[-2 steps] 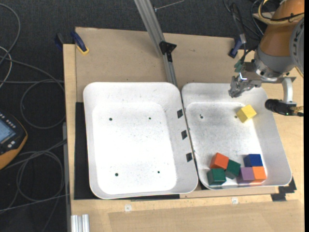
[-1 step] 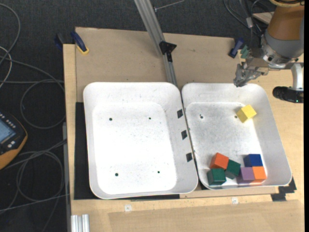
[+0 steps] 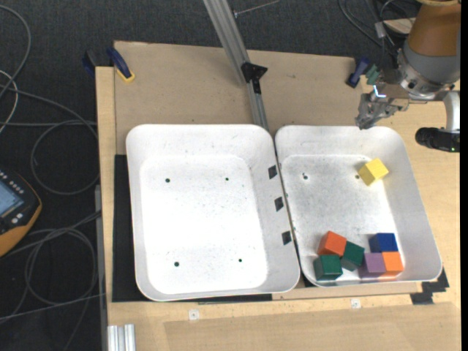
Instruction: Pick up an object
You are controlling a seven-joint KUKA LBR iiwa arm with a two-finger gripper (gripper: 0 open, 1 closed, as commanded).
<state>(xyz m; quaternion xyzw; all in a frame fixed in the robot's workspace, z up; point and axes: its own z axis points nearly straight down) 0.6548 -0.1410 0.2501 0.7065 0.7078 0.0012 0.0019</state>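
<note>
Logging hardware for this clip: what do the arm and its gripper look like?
The arm enters at the upper right: a rounded orange band above a grey wrist section, then a pale metallic collar. Below it hangs the small grey metal gripper with thin dark fingers. Dark cables trail behind the arm. No markings are legible.

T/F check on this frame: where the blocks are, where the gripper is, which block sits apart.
1. All the blocks lie in the right bin. True.
2. The yellow block sits in the cluster at the near edge of the bin. False: it lies alone toward the far side, apart from the others.
3. The gripper is at the far rim of the right bin. True.
4. The gripper is down among the clustered blocks. False: it is at the far rim, well away from the orange block and its neighbours.
5. The purple block touches the blue block. True: they sit packed together at the near right corner.
</note>
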